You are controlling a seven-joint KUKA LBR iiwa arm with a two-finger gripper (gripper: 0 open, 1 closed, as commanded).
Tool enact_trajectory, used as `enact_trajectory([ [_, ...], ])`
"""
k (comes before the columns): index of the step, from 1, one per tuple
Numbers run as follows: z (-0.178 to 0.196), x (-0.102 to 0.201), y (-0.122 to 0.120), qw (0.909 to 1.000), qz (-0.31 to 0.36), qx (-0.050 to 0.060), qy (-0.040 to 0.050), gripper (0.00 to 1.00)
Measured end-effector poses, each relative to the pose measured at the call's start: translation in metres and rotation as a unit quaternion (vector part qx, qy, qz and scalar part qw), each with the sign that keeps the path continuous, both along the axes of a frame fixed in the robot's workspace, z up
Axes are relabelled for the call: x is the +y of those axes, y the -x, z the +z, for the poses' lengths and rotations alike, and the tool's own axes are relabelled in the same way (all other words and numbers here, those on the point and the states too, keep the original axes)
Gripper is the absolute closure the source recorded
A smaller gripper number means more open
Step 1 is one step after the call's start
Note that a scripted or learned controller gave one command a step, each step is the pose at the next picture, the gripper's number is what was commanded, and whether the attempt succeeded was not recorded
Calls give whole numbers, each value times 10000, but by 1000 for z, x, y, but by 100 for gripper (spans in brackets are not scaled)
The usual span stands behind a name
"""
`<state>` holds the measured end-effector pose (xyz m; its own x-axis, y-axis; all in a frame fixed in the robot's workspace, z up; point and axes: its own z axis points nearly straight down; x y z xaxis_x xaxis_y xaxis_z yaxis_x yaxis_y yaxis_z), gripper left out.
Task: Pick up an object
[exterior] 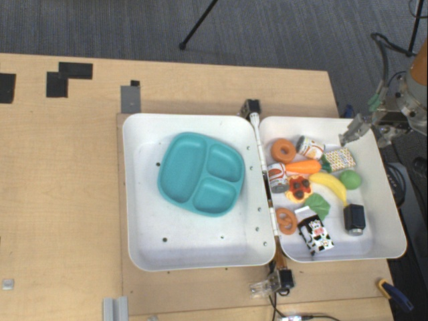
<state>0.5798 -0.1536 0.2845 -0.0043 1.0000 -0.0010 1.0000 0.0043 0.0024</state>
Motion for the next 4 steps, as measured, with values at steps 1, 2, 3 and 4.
enact_trajectory([
  [1, -170, 5, 22, 10000, -12, 31, -13, 0],
  [2, -189, 68, 75, 10000, -2, 10, -11, 0],
  [3, -195, 68, 87, 9999, -13, -96, 24, 0],
  [4, -184, 69, 85, 9999, -13, -113, 16, 100],
])
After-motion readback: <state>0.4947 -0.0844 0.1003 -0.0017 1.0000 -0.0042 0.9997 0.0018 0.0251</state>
